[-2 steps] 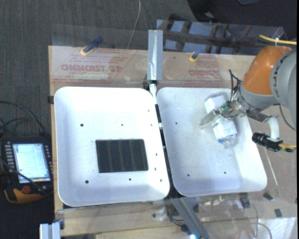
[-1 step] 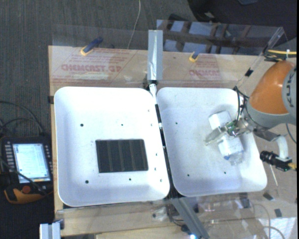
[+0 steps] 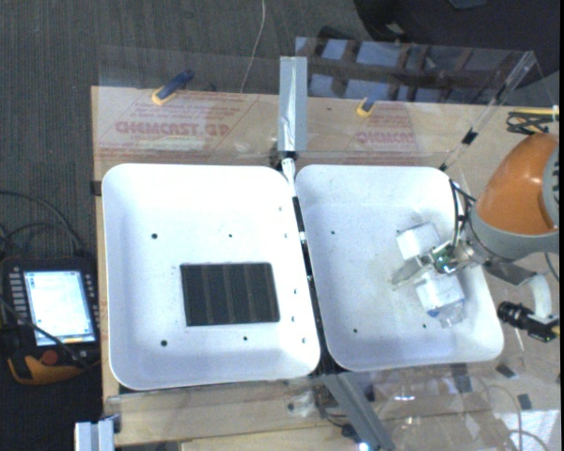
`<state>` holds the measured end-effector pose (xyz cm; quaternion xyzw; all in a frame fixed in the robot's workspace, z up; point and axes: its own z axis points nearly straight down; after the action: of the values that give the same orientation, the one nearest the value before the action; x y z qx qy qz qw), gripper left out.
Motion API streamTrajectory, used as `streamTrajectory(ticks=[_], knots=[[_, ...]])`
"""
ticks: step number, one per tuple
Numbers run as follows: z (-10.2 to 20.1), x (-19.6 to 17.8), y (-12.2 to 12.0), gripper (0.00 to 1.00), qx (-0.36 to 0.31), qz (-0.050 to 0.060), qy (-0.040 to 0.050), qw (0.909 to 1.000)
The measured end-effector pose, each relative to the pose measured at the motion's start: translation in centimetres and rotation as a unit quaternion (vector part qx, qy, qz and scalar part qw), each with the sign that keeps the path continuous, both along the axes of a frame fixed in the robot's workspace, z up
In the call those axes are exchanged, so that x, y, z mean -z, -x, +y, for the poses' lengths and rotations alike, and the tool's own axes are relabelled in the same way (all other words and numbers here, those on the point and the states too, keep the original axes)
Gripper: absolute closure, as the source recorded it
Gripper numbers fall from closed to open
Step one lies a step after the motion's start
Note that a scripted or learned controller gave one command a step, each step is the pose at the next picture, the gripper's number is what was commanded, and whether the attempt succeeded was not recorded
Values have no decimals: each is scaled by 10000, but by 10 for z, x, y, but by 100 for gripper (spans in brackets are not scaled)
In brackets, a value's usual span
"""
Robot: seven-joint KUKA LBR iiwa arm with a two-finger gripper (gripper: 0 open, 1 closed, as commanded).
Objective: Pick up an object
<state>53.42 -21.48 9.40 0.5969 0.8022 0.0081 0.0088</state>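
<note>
On a bench seen from above, two shallow white bins sit side by side, their inner rims touching along the middle. Off the bench at far left, one handheld control pendant (image 3: 49,310) with a lit screen lies on the dark floor. The left bin (image 3: 141,205) holds a single object, a dark ribbed rectangular block (image 3: 229,293) lying flat near the bin's centre. The right bin (image 3: 357,205) holds the arm's working end: the gripper (image 3: 430,269) is lowered over the bin's right half, pale blocky parts clustered around it, and whether its fingers are spread or closed, or grasping anything, cannot be told. The block lies well apart from the gripper, across the shared rims to its left. The grey arm with its orange band (image 3: 517,200) enters from the right edge, above the right bin's far corner.
</note>
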Motion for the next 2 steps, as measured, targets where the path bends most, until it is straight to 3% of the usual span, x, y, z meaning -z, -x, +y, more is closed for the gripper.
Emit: streamTrajectory(ticks=[1,2], knots=[[5,1,-82,0,1333,62,-63,9910],[19,2,-39,0,983,44,26,9951]])
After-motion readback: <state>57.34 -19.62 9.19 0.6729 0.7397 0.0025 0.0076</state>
